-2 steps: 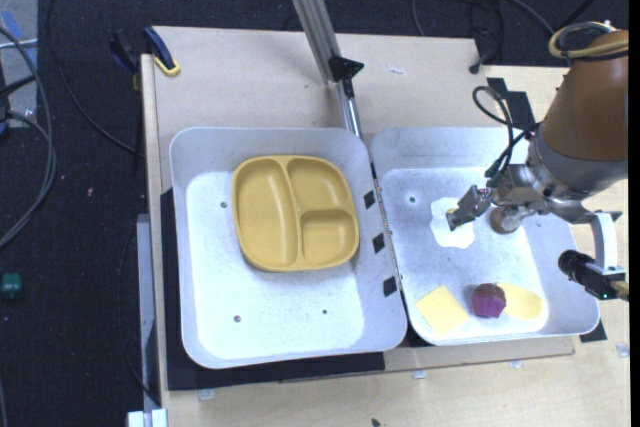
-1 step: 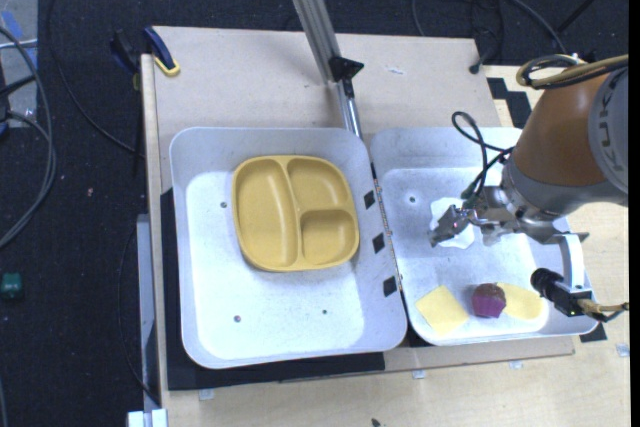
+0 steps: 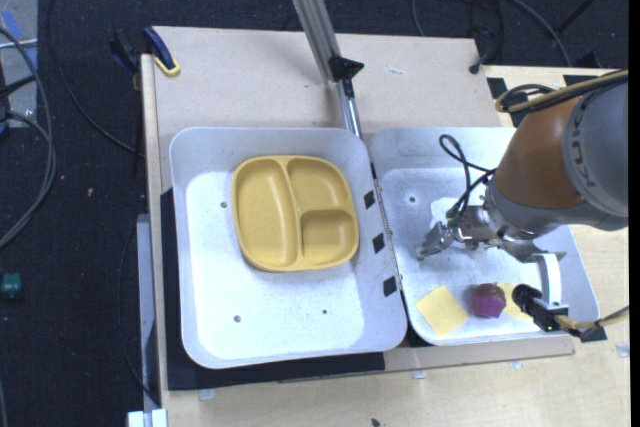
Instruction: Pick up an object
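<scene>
Yellow flat block (image 3: 442, 310) and purple ball (image 3: 487, 300) lie at right bin's (image 3: 400, 185) near edge. Gripper (image 3: 432, 245) hovers just beyond, finger state unclear; left bin (image 3: 200, 315) holds yellow divided plate (image 3: 296, 212); no writing legible

A pale wooden worktop (image 3: 250, 75) carries two shallow white bins side by side. The left bin (image 3: 215, 315) holds a yellow compartment tray (image 3: 296, 212) lying flat in its upper half. A grey metal pole (image 3: 308, 0) slants across the worktop's far edge. A blue and yellow clamp (image 3: 160, 53) grips the worktop's far left corner. Black cables (image 3: 70, 95) trail over the dark floor.
</scene>
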Robot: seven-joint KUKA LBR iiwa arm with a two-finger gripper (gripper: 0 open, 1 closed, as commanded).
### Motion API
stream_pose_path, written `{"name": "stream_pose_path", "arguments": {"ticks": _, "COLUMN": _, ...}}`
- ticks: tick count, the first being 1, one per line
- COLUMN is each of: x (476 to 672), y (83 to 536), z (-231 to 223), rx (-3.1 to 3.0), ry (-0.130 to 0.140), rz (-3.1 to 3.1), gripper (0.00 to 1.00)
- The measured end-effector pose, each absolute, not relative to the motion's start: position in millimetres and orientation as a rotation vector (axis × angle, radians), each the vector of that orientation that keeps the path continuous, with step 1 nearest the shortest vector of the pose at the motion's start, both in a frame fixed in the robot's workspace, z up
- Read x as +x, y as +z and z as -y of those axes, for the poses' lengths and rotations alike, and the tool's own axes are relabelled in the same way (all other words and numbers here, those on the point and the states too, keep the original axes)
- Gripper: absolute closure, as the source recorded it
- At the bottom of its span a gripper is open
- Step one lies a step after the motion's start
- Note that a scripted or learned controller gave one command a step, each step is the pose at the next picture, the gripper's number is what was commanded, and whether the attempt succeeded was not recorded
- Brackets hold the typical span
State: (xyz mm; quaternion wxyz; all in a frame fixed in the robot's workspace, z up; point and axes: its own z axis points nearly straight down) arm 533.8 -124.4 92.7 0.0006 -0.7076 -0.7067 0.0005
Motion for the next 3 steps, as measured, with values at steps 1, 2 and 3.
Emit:
{"name": "stream_pose_path", "arguments": {"ticks": 1, "x": 534.6, "y": 105.3, "z": 124.9, "rx": -2.226, "ry": 0.0, "rz": 2.221, "gripper": 1.0}}
{"name": "stream_pose_path", "arguments": {"ticks": 2, "x": 543.0, "y": 163.8, "z": 127.8, "rx": -2.222, "ry": -0.002, "rz": 2.226, "gripper": 1.0}}
{"name": "stream_pose_path", "arguments": {"ticks": 3, "x": 541.1, "y": 224.0, "z": 125.3, "rx": -2.22, "ry": 0.0, "rz": 2.225, "gripper": 1.0}}
